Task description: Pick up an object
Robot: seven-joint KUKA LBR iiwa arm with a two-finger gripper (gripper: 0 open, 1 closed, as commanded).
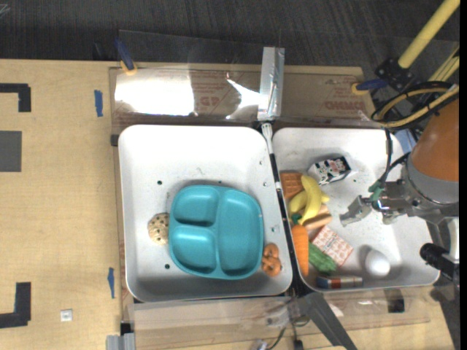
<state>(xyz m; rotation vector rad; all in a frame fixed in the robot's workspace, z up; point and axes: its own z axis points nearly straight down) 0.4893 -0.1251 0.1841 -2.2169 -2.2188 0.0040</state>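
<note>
— Where do we stand with the pick?

— We judge we are at the approach. The claw (pixel 356 211) hangs inside the right bin (pixel 408 272), reaching in from the right, and we see nothing between its fingers. Whether they are spread or closed we cannot tell — the tip is small and blurred against the white floor.

— And what could we take?

— The things lie mostly to the claw's left and below it. The banana (pixel 309 199) is nearest, just to the left, with an orange block (pixel 291 184) beyond it against the bin's left wall. Below and left sit a pink checked packet (pixel 333 245), a carrot (pixel 300 248) and something green (pixel 321 259) pressed beside it. The white egg (pixel 377 263) is below the claw and a little to the right, apart from the rest. Above and to the left lies a black-and-white patterned item (pixel 330 169).

— The other bin?

— Well to the left of the claw: the left bin (pixel 146 152) carries a teal divided plate (pixel 217 230), a speckled cookie (pixel 158 227) at its far edge and a small orange pumpkin (pixel 271 258) at its near corner. None of that is within easy reach of where we are.

— So the next move?

— We would choose one target, settle over it and come down with the fingers either side. The banana is closest, but it touches its neighbours, so we risk nudging the pile. The egg stands free, though it is round and may roll out of a pinch.
</note>
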